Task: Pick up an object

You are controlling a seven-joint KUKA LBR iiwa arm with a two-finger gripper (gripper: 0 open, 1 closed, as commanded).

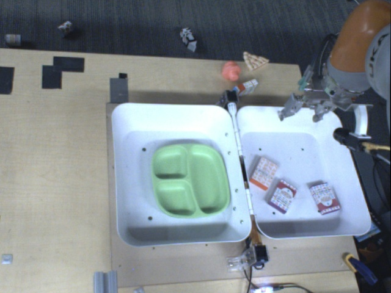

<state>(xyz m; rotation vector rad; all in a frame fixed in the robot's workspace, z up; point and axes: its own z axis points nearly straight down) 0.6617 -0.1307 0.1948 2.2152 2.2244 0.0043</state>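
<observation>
Right bin point(342, 163): three boxes, perhaps cartons.

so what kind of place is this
Likely a robot grasping lab bench: two white bins side by side, a grey and orange arm with gripper above three small boxes.

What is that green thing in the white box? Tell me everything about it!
It is a light green tray that looks like smooth plastic, with rounded corners. It has three sunken sections: two smaller ones on the left and one long one on the right. It lies flat, turned slightly, in the middle of the left bin, resting on the floor of that bin. Nothing lies in it, and the gripper is away over the other bin.
</observation>
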